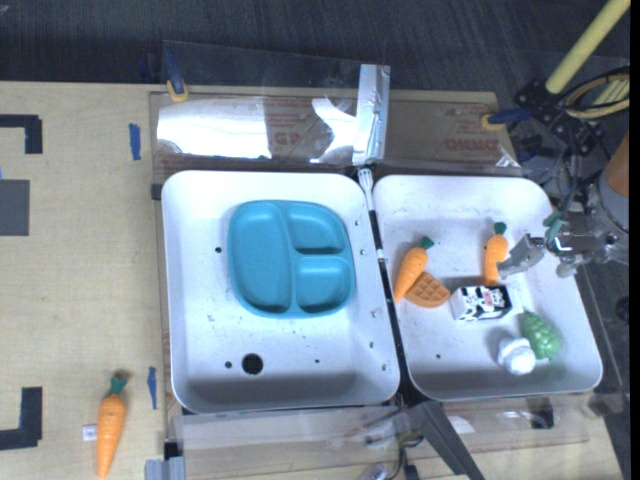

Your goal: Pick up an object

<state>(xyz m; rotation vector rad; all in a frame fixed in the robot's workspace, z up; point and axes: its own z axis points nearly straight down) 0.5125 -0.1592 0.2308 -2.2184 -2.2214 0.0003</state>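
Wooden bench [70, 298] is carrying two white bins; left bin [190, 298] is holding a blue divided plate [291, 258]. Gripper [528, 253] is hovering over the right bin [450, 368], just beside a toy carrot [494, 252]; finger state: cannot tell. Another carrot [410, 271], waffle [430, 291] and carton [482, 303] are lying nearby.

Teal tray [290, 258]; orange carrots [411, 271]; black-white carton [482, 303].
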